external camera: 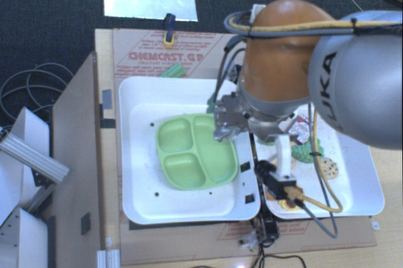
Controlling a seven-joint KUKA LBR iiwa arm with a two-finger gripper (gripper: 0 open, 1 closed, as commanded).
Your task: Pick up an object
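One fixed camera looks down at a slant on the tabletop [107,197] and both white bins [135,134].

A pale green plate [196,156] with three compartments lies flat in the left bin [135,134], turned at a slant. Its upper right corner sits directly beneath the gripper [225,128], and the rest of it spreads out to the gripper's lower left.

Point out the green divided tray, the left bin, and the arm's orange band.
green divided tray [192,163]: camera view, lower compartment floor.
left bin [141,134]: camera view, bare floor left of the tray.
orange band [277,53]: camera view, middle of its curved surface.
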